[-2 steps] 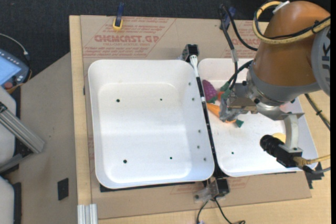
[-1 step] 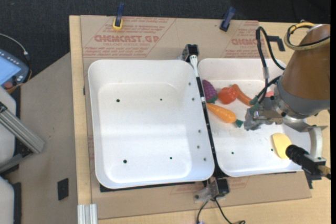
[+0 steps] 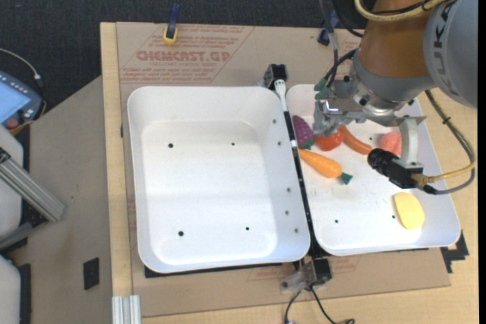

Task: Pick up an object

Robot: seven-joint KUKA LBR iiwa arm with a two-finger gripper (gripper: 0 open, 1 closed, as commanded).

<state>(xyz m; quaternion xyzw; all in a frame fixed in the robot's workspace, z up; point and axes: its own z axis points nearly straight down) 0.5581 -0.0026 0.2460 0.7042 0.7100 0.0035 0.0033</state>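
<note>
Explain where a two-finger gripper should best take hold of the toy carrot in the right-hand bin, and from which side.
Grip the carrot across its thick orange middle, coming straight down from above. It lies flat on the right bin's floor, slanting from upper left to its green end at lower right, so the fingers should probably close across its narrow width. The purple toy crowds its upper-left tip.

Arm (image 3: pixel 402 34) over right bin (image 3: pixel 380 235), carrot (image 3: pixel 320 162), yellow piece (image 3: pixel 409 210), left bin (image 3: pixel 213 178)

A brown cardboard sheet (image 3: pixel 190 53) with red lettering lies under both bins, a yellow-and-blue clamp (image 3: pixel 171 28) gripping its far edge.
</note>
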